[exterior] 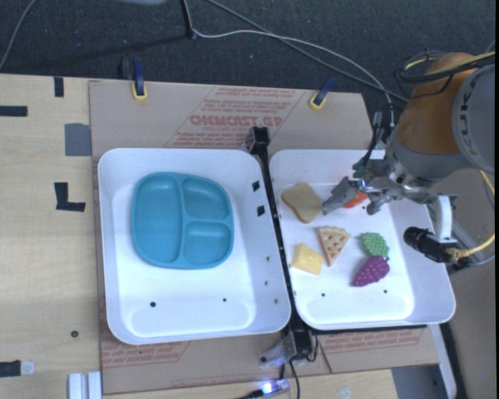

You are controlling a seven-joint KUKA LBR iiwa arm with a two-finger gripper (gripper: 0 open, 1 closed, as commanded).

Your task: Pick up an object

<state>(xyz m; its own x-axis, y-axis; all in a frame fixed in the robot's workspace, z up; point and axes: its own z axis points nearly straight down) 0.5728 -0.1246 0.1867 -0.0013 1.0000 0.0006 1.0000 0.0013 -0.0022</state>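
two white bins side by side, gripper over the right bin.
left bin: blue divided plate. right bin: bread slice, pizza wedge, cheese, green grapes, purple grapes. fingers apart, clamping nothing.

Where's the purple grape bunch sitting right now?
In the camera view, the purple grape bunch lies in the right bin, toward its near right part, just below the green piece and right of the waffle wedge.
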